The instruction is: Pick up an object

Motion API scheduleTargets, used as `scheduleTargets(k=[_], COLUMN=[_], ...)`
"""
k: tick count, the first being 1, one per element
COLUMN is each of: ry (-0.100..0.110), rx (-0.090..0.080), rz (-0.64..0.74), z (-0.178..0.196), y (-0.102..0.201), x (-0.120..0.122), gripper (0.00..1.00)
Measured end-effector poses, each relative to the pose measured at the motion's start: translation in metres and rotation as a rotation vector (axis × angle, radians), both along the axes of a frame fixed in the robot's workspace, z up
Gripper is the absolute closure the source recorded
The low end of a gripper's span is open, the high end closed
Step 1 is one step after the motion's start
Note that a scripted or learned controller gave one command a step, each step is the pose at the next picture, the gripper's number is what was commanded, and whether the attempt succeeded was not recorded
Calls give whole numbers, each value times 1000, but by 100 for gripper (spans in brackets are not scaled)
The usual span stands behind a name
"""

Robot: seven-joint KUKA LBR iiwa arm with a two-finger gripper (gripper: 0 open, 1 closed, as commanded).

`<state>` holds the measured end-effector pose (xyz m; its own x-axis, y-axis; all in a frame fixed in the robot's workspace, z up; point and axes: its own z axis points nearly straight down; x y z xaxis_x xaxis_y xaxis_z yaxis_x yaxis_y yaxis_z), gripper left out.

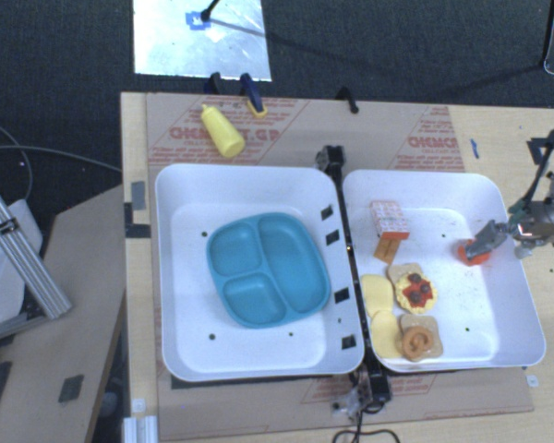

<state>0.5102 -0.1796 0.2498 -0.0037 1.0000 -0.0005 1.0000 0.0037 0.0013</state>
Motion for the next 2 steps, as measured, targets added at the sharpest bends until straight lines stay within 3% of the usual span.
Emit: scheduleTargets(k=[1, 2], ry=[8, -3], rx=[3, -1], rz=[-2, -2], z=[-86, -70], y=[11, 10], x=[-25, -22], gripper=[0, 100])
